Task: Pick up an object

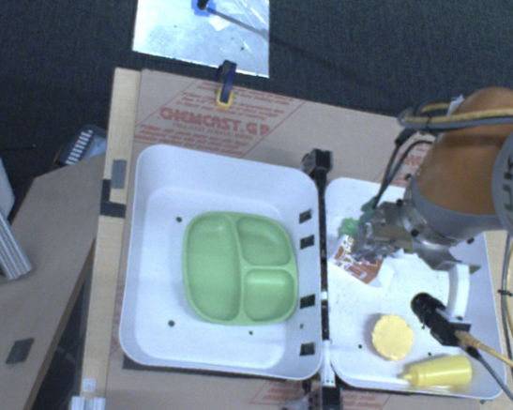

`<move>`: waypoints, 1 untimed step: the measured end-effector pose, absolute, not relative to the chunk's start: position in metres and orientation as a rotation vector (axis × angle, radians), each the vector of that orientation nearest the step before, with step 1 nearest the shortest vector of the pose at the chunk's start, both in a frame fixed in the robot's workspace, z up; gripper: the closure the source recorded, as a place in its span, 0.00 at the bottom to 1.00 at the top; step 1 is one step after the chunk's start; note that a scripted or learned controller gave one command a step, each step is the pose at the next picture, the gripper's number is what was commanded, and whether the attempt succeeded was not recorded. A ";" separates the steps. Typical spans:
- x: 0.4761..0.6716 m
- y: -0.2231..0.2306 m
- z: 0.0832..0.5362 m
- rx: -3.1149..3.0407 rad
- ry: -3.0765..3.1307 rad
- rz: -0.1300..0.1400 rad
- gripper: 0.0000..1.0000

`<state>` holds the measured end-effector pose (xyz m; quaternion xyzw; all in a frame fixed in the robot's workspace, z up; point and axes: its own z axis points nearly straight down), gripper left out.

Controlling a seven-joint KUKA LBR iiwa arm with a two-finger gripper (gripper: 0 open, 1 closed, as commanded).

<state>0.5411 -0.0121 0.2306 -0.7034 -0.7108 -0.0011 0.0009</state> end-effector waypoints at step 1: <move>0.519 0.038 0.226 -2.209 -2.230 -0.002 1.00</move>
